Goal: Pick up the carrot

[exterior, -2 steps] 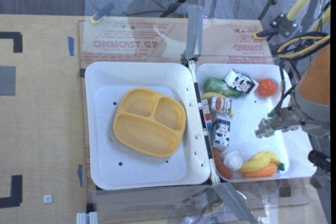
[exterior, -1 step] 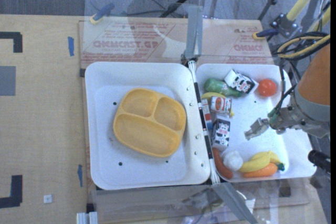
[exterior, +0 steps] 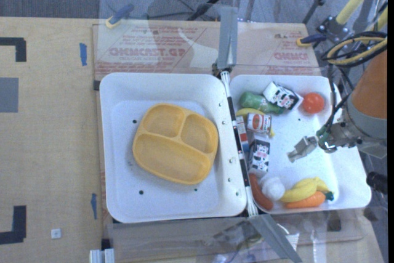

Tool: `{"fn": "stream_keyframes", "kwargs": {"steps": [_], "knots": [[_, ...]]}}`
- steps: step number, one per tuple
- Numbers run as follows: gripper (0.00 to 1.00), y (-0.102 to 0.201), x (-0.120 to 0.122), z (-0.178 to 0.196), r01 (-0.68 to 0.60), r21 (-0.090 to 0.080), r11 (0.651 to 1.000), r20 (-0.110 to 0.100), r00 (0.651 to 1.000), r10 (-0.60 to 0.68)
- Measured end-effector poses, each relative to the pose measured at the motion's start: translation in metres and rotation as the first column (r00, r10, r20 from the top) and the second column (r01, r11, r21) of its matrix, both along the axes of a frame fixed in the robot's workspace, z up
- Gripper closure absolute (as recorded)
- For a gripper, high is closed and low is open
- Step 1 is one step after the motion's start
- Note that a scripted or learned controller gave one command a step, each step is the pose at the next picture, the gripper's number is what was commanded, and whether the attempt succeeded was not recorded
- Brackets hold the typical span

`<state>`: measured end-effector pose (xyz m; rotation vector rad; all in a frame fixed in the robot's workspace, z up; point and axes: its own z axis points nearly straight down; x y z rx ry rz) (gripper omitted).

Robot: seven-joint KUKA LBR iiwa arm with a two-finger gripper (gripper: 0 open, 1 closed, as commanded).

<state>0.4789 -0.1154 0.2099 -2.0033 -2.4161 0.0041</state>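
Observation:
The carrot (exterior: 306, 200) is orange with a green tip and lies along the front edge of the right bin (exterior: 351, 178), just in front of a yellow banana (exterior: 303, 189). My gripper (exterior: 303, 148) hangs over the middle of the right bin, up and back from the carrot and well apart from it. It looks open, with nothing between its fingers. The arm comes in from the right edge.
The right bin also holds a red tomato (exterior: 313, 103), a green item (exterior: 257, 101), two cow-patterned cartons (exterior: 280, 95) (exterior: 260, 157), a small can (exterior: 260, 122), a white lump (exterior: 272, 187) and a red sausage (exterior: 260, 194). A yellow divided plate (exterior: 175, 143) sits in the left bin (exterior: 117, 132).

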Motion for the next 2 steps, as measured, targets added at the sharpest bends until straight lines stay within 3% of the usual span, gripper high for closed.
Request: {"fn": "stream_keyframes", "kwargs": {"steps": [1, 2], "knots": [[0.00, 0.0069, -0.0007, -0.1001, -0.022, 0.000, 1.000, 0.000, 1.000, 0.022], [1.00, 0.0076, -0.0027, -0.0937, -0.020, 0.003, 1.000, -0.008, 1.000, 0.020]]}}
